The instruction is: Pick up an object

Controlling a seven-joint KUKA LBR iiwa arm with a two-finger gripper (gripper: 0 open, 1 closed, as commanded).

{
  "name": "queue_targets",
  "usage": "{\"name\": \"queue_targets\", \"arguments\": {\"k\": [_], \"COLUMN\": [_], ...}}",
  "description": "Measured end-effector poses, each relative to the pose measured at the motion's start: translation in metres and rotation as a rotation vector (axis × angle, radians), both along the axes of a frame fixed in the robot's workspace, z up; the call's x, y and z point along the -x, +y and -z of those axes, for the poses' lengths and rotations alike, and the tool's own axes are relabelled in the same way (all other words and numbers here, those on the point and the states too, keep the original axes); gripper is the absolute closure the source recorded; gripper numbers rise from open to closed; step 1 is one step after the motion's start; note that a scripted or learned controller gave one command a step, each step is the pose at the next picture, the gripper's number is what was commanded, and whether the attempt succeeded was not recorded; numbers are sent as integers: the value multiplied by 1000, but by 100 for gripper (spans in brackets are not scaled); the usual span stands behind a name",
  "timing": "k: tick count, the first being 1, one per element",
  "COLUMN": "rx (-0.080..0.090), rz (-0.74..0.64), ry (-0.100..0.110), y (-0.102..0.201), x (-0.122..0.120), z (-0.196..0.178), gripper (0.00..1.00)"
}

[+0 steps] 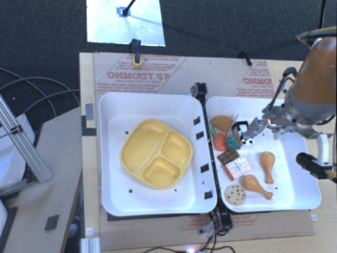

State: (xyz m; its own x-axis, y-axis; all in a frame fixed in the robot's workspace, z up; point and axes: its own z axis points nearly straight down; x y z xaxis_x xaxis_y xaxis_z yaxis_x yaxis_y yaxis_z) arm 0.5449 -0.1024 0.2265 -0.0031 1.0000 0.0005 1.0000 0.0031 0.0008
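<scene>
Gripper (pixel 246 132) hovers just right of teal toy (pixel 232 141); jaw state unclear, nothing visibly held

Mounted high above the worktop (pixel 174 67), looking down at a slant on two white bins side by side: left bin (pixel 113 109) near mid-frame, right bin (pixel 303 194) toward the right edge. Set far enough back to take in both bins whole, the dark floor (pixel 42 30) beyond the worktop's far edge, and a side table (pixel 47 157) at lower left. Arm (pixel 316 83) entering from the right, cut off by the frame.
</scene>
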Motion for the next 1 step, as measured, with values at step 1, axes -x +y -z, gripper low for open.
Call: {"name": "queue_targets", "arguments": {"k": [1], "rx": [1], "rz": [9], "ry": [4], "y": [-68], "x": [61], "z": [34], "gripper": [0]}}
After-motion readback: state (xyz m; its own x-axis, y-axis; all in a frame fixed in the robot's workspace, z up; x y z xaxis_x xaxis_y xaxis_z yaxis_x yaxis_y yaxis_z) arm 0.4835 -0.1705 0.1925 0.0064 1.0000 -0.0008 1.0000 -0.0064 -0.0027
